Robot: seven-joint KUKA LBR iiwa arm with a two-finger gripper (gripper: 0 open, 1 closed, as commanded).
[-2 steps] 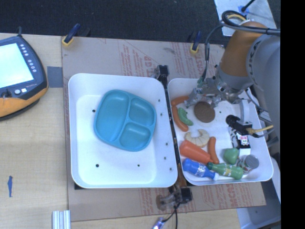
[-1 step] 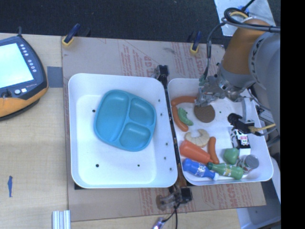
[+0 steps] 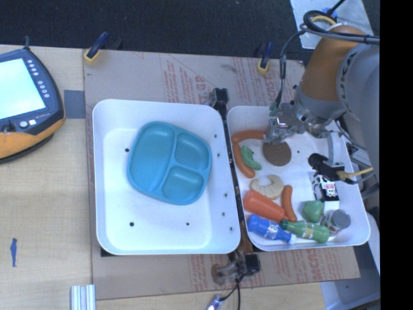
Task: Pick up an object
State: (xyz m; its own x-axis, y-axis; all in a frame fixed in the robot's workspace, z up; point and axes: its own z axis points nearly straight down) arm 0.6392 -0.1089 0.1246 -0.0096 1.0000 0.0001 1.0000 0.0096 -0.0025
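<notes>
A blue divided plate (image 3: 170, 163) lies in the left bin (image 3: 110, 231). Right of that plate, the right bin (image 3: 359, 234) holds a hot dog (image 3: 243, 150), a carrot (image 3: 263, 205), a blue bottle (image 3: 268, 228) and a green bottle (image 3: 305, 231). Farther right of the plate, the hand (image 3: 279, 132) hangs just above a brown round cookie (image 3: 277, 152); whether it is apart or together I cannot tell.

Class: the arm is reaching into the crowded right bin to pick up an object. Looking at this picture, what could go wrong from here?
1. The hand hovers by the flat brown disc; something that low may slip a pinch.
2. The orange sausage and green pepper lie close, so they may get nudged.
</notes>
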